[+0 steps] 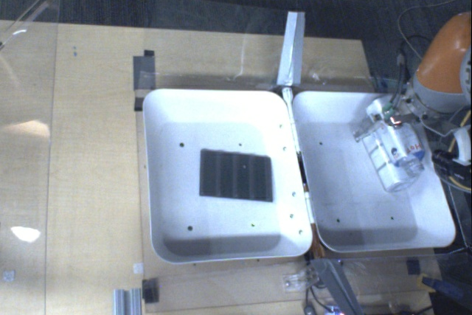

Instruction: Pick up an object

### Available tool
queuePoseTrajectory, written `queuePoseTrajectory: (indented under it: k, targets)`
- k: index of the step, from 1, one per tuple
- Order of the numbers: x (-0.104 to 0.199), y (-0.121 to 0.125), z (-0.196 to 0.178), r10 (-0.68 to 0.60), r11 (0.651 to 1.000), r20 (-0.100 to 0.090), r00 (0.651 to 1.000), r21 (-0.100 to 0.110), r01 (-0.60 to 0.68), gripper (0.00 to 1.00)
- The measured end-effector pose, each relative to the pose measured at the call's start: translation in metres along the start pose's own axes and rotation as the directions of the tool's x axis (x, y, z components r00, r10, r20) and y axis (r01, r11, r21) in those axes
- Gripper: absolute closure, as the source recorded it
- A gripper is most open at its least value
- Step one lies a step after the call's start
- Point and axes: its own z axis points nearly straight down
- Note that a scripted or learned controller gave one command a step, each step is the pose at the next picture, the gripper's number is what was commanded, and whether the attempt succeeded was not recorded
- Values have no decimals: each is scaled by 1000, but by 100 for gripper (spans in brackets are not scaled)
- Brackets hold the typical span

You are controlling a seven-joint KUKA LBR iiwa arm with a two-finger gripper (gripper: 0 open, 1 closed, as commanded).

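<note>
A dark ribbed rectangular pad [236, 175] lies flat near the middle of the left bin [166, 158]. My gripper [398, 172] hangs over the right part of the right bin [332, 188], pointing down and toward the front. It is far to the right of the pad. The pale gripper body blends with the white bin floor, and I see nothing held in it. The arm's orange band [445, 49] shows at the right edge above the gripper.
A raised divider [299, 166] runs between the two bins. A grey metal bar [291, 48] stands behind their junction. Cables [450, 158] lie along the right bin's outer edge. A clear panel [29, 122] covers the bench on the left.
</note>
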Motion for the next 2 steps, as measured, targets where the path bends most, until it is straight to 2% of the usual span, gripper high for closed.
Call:
queuePoseTrajectory:
  k: [1, 2]
  targets:
    - [35, 54, -54, -101, 995, -17, 995, 20, 101, 100]
    - [126, 79, -73, -117, 993, -19, 993, 21, 117, 100]
